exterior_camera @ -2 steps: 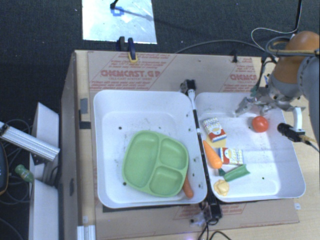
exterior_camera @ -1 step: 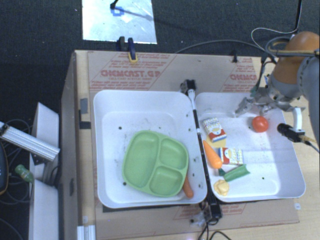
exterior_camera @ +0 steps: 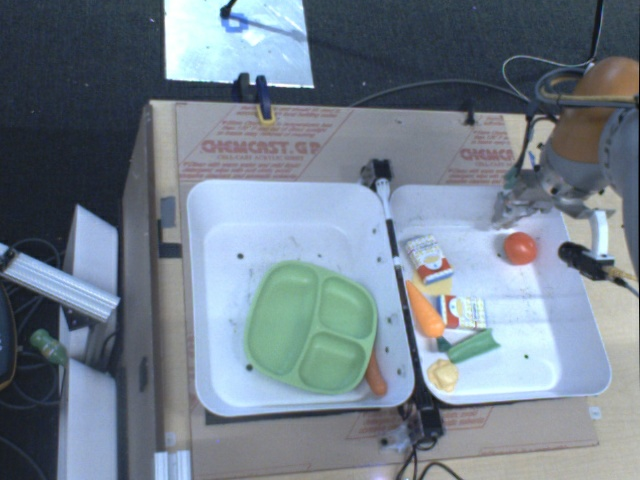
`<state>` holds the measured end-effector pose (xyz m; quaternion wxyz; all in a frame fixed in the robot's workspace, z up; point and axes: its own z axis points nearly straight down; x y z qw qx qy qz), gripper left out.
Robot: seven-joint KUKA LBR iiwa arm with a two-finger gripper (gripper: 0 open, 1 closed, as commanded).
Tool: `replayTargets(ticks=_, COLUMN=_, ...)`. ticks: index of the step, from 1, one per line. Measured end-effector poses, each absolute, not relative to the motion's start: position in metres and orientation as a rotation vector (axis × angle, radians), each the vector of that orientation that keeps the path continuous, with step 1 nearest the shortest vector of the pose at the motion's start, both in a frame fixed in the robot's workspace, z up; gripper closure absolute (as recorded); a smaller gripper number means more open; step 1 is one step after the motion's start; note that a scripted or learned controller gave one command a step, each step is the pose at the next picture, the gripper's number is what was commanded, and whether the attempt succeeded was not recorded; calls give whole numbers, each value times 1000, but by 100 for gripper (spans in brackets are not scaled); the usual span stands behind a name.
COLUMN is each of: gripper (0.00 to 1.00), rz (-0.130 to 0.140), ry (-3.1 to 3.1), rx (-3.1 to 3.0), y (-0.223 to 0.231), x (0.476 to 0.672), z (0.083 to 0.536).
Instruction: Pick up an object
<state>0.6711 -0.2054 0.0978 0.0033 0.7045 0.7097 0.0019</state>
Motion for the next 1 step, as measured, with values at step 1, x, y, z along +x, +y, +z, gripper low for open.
replayTargets(ticks=1, gripper=0, rz=6, ry=2225, rx=2209, y=-205, x=671, z=98)
